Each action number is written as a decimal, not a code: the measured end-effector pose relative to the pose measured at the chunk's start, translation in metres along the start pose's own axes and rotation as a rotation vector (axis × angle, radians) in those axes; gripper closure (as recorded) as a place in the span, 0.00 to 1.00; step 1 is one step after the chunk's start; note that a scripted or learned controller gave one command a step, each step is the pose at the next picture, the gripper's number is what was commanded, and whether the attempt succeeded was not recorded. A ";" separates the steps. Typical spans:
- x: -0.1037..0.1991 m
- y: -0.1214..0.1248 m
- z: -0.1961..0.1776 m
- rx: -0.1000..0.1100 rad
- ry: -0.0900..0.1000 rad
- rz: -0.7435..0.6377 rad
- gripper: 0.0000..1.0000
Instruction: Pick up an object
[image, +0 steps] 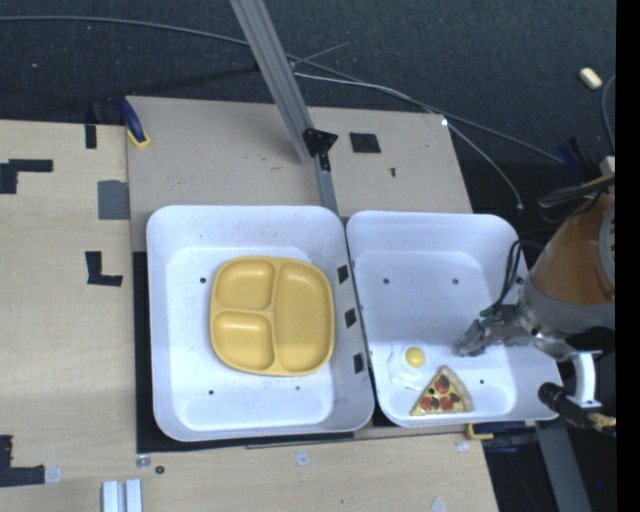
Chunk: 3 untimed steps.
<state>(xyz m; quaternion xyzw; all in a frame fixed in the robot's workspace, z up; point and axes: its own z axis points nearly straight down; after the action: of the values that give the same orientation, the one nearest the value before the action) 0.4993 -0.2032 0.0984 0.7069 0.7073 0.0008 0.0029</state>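
Wooden bench (60, 300), left bin (170, 300) holding a yellow three-compartment plate (272, 315), right bin (440, 240) with a pizza slice (441, 393) and fried egg (408, 364) near its front edge, tool (478, 338) low above the right bin, its grip impossible to tell.

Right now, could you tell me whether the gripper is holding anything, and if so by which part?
Nothing is held. The gripper hovers in the right bin, apart from the fried egg and pizza slice.
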 end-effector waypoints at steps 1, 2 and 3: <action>-0.005 0.007 -0.059 0.001 0.001 -0.001 1.00; -0.004 -0.001 -0.107 0.002 0.002 -0.001 1.00; -0.011 0.006 -0.167 0.000 0.000 -0.001 1.00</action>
<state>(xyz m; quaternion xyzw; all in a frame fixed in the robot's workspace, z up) 0.5042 -0.2133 0.2653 0.7066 0.7076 0.0008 0.0027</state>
